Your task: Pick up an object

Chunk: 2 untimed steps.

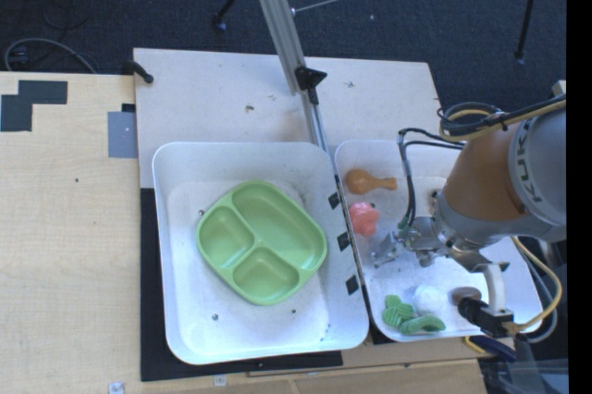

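- We see two bins side by side: the left bin (176,198) and the right bin (425,156), with the arm (499,175) reaching in from the right over the right one.
- The gripper (400,246) sits low in the middle of the right bin, close to the floor; we cannot tell its state, as the metal parts at its tip blur together from this height.
- We judge the task as not yet done: nothing is visibly lifted, and every object we can make out lies on a bin floor.
- The likely targets are all in the right bin. The pink toy (363,217) lies just left of the gripper, near the divider; it looks the closest candidate, though whether the two touch we cannot say.
- The orange toy (368,182) lies above the pink one, towards the far wall.
- The green toy (410,316) and the white ball (429,297) rest near the front wall, below the gripper.
- The count for the right bin: one pink, one orange, one green, one white, so four small objects.
- The left bin holds one green tray (262,241) with three compartments.
- What remains, in our judgement: closing on an object and raising it clear.
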Each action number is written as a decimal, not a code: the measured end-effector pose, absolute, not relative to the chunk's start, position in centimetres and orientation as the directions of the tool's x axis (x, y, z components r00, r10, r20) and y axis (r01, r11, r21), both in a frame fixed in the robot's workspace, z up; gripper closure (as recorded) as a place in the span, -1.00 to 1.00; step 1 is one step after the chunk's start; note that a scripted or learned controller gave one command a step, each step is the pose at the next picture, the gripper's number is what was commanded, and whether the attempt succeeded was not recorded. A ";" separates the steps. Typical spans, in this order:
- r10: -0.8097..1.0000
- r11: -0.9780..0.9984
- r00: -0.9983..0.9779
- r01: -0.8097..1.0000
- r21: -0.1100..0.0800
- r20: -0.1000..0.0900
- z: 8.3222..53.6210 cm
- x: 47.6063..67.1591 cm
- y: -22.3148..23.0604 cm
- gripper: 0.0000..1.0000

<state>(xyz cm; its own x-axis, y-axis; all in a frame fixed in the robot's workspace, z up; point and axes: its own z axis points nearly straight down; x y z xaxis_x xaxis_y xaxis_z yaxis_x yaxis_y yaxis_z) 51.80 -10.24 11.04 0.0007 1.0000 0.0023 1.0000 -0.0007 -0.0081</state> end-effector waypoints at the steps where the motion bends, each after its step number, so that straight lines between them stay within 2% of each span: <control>1: 1.000 -0.006 0.006 1.000 -0.006 0.002 12.3 51.8 -10.5 1.00; 2: 1.000 0.001 -0.001 1.000 0.002 0.000 17.7 51.4 -9.7 1.00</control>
<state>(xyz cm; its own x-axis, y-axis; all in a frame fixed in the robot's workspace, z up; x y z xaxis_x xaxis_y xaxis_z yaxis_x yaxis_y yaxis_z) 51.36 -9.69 17.67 -0.0010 1.0000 0.0004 1.0000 0.0010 0.0018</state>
